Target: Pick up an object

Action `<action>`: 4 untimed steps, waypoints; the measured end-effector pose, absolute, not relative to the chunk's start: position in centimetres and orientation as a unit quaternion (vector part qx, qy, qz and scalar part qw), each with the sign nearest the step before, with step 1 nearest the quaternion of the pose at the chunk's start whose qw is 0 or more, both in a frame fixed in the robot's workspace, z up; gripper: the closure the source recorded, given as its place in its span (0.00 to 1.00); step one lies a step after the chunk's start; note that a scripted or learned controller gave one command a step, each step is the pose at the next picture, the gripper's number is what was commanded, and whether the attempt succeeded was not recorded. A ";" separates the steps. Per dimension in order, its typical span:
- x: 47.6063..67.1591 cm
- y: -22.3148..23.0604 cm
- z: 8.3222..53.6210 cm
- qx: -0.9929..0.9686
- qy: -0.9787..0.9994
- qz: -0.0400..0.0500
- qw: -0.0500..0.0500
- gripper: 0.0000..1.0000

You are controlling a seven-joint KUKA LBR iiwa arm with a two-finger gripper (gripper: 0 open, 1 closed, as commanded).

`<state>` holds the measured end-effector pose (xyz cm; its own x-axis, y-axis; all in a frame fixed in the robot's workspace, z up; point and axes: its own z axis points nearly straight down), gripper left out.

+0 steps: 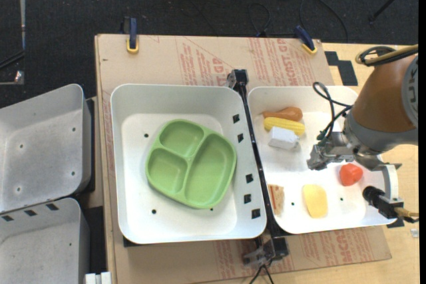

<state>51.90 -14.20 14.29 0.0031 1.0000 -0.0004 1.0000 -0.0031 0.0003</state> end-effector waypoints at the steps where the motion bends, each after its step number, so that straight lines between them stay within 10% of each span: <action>1: 52.6 -14.7 20.4 0.706 0.708 0.002 0.003 1.00; 4: 56.0 -3.7 20.7 0.704 0.710 0.001 0.000 1.00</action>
